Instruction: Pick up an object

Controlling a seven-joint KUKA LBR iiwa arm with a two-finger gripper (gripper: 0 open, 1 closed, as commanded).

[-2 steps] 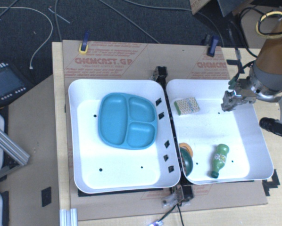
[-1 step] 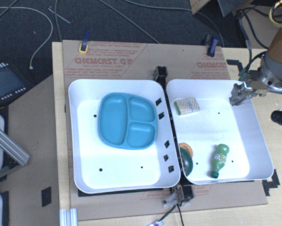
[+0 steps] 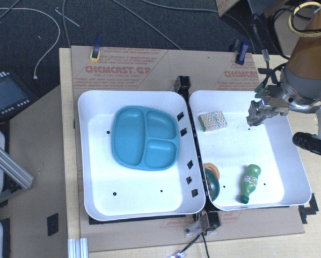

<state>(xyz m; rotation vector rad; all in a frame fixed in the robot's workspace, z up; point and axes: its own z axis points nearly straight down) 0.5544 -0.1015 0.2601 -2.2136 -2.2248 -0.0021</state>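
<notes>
**Camera view: three small things in the right bin, gripper above its far edge**

Camera view shows the likeliest targets in the right bin [image 3: 281,160]. The green bottle [image 3: 249,183] lies on its side near the front wall, cap end toward the front. It looks like light, stiff plastic with a smooth, rounded body, so it may roll or slip; a hold across the widest part of the body, with the fingers either side of its long axis, seems the safest. The small speckled block [image 3: 212,121] rests flat in the far left part of that bin. It reads as a sponge: soft, very light, forgiving to squeeze, and easy to take by its two long sides. A round green and orange item [image 3: 211,180] leans against the left wall at the front, just beside the bottle; being pressed to the wall, it leaves little room for a finger on that side.

The gripper [image 3: 257,113] hangs over the far right part of the bin, near the sponge and well apart from the bottle. Whether its fingers are open or closed cannot be told at this slant, and nothing is seen between them.

The left bin [image 3: 93,160] holds a blue divided plate [image 3: 145,137], broad and flat, a poor fit for two fingers. Both bins sit on the table [image 3: 69,144].
</notes>
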